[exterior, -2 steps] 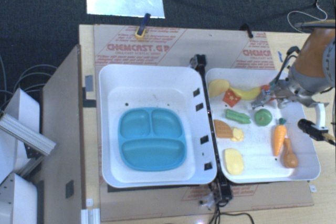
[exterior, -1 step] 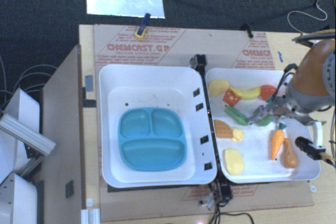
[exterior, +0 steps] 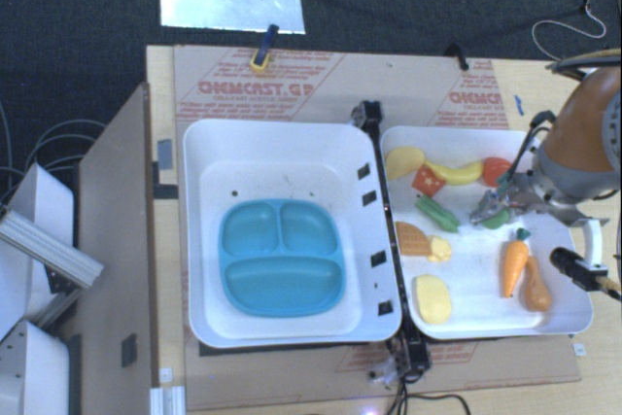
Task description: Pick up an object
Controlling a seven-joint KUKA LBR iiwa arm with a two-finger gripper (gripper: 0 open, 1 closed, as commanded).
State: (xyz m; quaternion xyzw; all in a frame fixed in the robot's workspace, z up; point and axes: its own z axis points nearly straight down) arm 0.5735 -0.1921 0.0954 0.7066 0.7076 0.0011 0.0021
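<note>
Where the arm reaches in from the right, its gripper (exterior: 489,207) sits low in the right bin (exterior: 486,324), fingertips at a small green piece (exterior: 496,220); whether the jaws are open or closed cannot be told. Right bin contents: banana (exterior: 457,173), red block (exterior: 429,180), green pea pod (exterior: 436,214), carrot (exterior: 514,266), brown pear-shaped piece (exterior: 535,287), yellow potato-like piece (exterior: 432,297). Left bin (exterior: 209,209): one blue divided plate (exterior: 282,257).

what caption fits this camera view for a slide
Gripper low over toy food in the right bin; blue plate in the left bin.
</note>
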